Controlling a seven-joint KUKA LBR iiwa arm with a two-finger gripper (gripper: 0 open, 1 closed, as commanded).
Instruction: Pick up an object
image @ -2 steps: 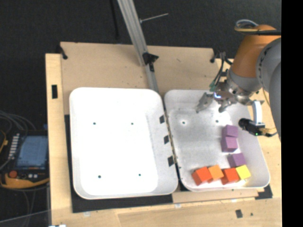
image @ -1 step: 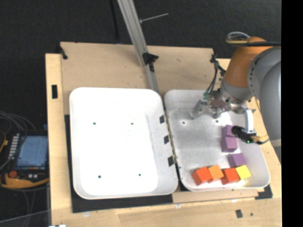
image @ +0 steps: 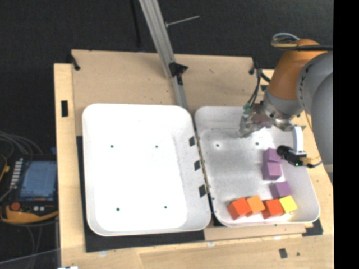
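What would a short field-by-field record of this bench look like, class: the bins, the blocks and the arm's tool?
left bin: white, shallow, beside the right bin
right bin: white, holds all the blocks
purple blocks: near the bin's right wall, a third one just below
orange blocks: in a row along the near wall
yellow block: right end of that row
tool: over the right bin's far part, apart from the blocks
blocks held: none seen at the tool
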